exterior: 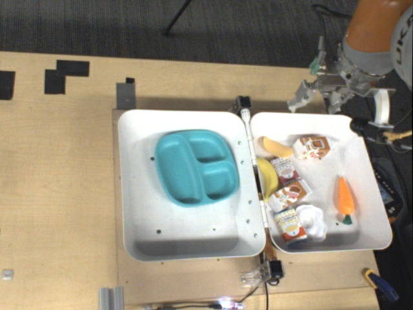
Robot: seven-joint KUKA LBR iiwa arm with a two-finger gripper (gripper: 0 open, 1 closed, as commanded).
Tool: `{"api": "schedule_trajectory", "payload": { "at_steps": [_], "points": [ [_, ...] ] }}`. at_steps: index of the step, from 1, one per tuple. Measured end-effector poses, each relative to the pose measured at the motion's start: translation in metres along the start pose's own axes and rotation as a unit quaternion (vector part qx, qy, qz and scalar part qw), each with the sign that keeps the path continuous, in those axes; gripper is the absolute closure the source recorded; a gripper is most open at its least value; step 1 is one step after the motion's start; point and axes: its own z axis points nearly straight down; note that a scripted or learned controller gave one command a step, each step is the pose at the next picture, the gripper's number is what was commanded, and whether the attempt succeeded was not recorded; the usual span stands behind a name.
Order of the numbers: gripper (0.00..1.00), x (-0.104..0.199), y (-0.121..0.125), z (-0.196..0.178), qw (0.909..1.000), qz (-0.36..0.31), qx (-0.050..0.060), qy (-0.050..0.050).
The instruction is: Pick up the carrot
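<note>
Orange carrot [345,197]: lies in the right bin [370,232], near its right wall, long axis running roughly top to bottom, dark green end toward the viewer. Nothing touches it.
Gripper [321,98]: hangs above the bench, just beyond the right bin's far rim, well apart from the carrot. Its two fingers stand spread with a plain gap between them and nothing in it.
Arm [377,24]: grey with an orange band, coming in from the upper right corner.
Right bin: shallow, white, holding food items crowded along its left half.
Banana [268,175]: yellow, lies against the right bin's left wall.
Yellow piece [276,147]: curved, just above the banana, near the far left corner.
Packets [292,192]: several small brown and white ones, between the banana and the carrot; one more sits nearer the far rim.
White lump [314,221]: crumpled, near the front wall, beside a small carton.
Left bin [139,192]: white, touching the right bin side by side.
Tray [195,166]: teal, with divided compartments, lying in the middle of the left bin.
Bench [58,192]: pale wood, bearing both bins.
</note>
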Motion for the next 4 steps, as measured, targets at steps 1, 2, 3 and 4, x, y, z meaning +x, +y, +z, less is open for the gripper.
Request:
{"api": "schedule_trajectory", "payload": {
  "at_steps": [1, 2, 3, 4],
  "points": [
    [0.0, 0.005, -0.084, 0.09, 0.9996, 0.029, 0.004, 0.001],
    [0.0, -0.018, -0.034, -0.038, 1.0, 0.003, -0.007, -0.002],
    [0.0, -0.08, -0.073, 0.17, 0.9974, -0.072, 0.007, 0.001],
    [0.0, -0.111, -0.163, 0.181, 0.9982, -0.06, -0.004, 0.007]
  ]
}}
